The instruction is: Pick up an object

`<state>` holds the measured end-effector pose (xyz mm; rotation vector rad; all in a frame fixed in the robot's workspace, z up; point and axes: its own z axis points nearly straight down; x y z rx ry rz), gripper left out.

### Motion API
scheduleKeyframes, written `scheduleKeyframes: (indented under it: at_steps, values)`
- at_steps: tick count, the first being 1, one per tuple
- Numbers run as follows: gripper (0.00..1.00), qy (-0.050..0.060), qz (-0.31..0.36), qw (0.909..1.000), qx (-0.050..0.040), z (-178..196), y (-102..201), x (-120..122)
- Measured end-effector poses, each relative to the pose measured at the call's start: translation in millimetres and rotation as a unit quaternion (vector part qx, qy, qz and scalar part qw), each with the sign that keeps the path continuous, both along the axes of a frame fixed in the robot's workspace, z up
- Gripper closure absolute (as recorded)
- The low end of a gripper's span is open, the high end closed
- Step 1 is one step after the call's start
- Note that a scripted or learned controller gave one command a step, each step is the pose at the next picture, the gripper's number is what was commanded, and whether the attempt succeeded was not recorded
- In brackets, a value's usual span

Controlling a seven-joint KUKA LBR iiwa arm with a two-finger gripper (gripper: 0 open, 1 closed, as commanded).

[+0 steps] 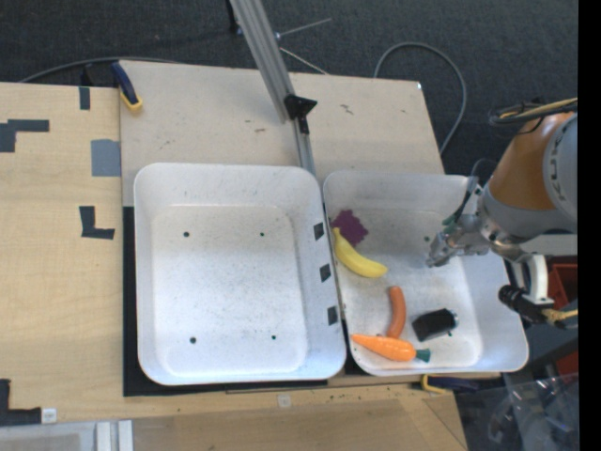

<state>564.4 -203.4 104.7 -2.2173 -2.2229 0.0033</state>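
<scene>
Dark carpet [394,7] — pale wooden bench [56,252]

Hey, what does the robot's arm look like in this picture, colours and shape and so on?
The arm is rounded and bulky, grey with a broad orange band above the wrist. It narrows to a small, dark metallic tool, with what looks like a thin greenish cable running beside it. Below the arm sits a white part with black fittings.

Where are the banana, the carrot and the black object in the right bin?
banana [359,260], camera view, on the middle of its yellow body.
carrot [383,347], camera view, on its orange body.
black object [434,324], camera view, on its top face.
</scene>
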Motion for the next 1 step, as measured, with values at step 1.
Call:
scheduleKeyframes:
  at_steps: [1]
  values:
    - [1.00,-0.004,0.000,1.0000,-0.0006,59.8,8.2,0.0]
